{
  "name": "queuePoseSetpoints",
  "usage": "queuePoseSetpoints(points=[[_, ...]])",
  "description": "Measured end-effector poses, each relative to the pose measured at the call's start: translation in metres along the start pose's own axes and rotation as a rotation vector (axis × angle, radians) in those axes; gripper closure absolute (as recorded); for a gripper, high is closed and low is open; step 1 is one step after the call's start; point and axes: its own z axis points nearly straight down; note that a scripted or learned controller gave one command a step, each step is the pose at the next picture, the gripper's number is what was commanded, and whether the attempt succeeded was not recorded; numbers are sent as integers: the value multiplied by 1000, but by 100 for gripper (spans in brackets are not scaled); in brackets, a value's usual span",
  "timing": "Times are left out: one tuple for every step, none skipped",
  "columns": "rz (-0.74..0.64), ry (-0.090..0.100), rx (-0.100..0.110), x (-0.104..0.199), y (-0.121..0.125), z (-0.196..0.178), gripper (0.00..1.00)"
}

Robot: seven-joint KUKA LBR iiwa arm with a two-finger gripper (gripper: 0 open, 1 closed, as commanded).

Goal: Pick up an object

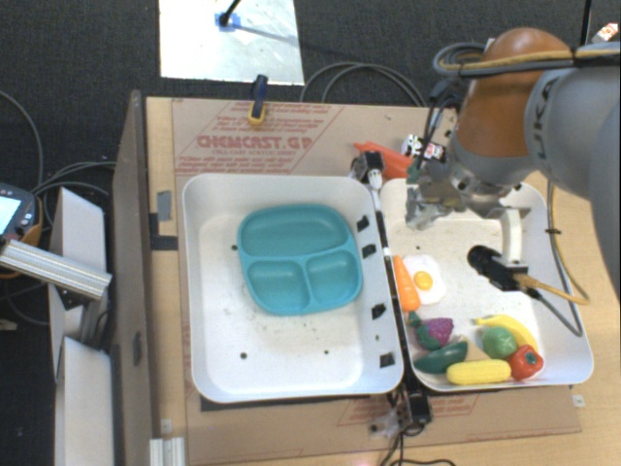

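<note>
I counted two white bins side by side on the table; the left bin held one teal plate with three compartments. The right bin held eight toy foods, one of each: a carrot against the near-left wall, a fried egg just beside it, a purple toy, a dark green toy, a yellow corn cob, a green pepper, a banana and a red tomato. The end effector hung over the right bin's far-left corner, apart from the toys; I could not tell whether it was apart or together.
</note>
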Motion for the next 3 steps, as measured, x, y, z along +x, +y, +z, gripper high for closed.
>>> queuePoseSetpoints(points=[[1,0,-1,0,0,0,0],[5,-2,-3,-44,46,37,0],[3,-1,-6,-95,73,6,0]])
